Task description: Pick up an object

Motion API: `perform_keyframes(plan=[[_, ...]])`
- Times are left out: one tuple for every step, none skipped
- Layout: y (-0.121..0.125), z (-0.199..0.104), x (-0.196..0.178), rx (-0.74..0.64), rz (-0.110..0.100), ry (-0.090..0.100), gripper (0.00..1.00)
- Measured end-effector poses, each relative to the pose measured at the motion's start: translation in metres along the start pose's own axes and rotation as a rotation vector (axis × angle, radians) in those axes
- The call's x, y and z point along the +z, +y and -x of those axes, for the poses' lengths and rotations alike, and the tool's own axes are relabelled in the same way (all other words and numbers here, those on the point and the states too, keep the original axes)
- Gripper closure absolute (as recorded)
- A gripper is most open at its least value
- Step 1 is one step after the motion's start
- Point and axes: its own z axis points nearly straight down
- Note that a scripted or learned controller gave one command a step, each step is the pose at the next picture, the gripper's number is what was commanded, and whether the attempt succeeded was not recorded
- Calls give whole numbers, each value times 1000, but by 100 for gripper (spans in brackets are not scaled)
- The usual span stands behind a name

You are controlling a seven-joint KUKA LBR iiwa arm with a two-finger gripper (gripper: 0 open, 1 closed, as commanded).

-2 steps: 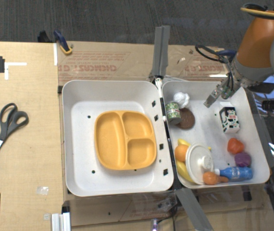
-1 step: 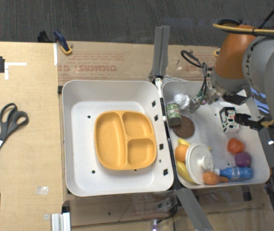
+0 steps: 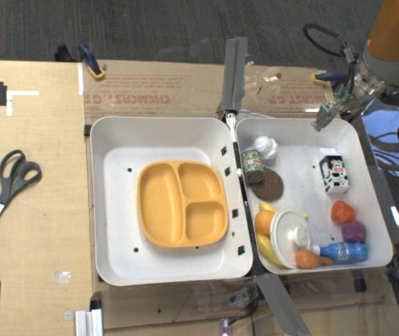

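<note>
**Operator:** What writing can you read, and what do I have on the bench?

**Spotter:** You have printed red lettering on the cardboard sheet (image 3: 157, 89) behind the bins, upside down from here; I cannot make it out. The small bottle (image 3: 252, 162) carries a green label, too small to read. The cow-patterned carton (image 3: 334, 173) shows black patches, no legible words.

**Operator:** Count things for me, biggest first.

**Spotter:** Two white bins. The left bin (image 3: 108, 208), well away from your claw, holds one yellow divided plate (image 3: 183, 204) with three sections. The right bin (image 3: 367, 187), just below your claw, holds the rest: one white bowl (image 3: 288, 235), one brown disc (image 3: 269, 185), one banana (image 3: 265, 247), one blue bottle (image 3: 345, 253) lying flat, one orange (image 3: 264, 222), one red piece (image 3: 342, 211), one purple piece (image 3: 354, 232), one small orange piece (image 3: 307, 260), one white crumpled lump (image 3: 265, 146). One pair of scissors (image 3: 9, 180) lies far off on the wooden bench.

**Operator:** And the arm?

**Spotter:** Your arm (image 3: 394, 26) comes in at the upper right corner, orange band up top. The claw (image 3: 323, 121) hangs over the right bin's far rim, angled down toward the bin. Nothing sits between its fingers; whether they are spread or closed, I cannot tell. The carton is the nearest object, just below it.
</note>
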Motion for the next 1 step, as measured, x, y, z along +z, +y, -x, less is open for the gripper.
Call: perform_keyframes(plan=[[0,0,0,-1,-1,1,0]])
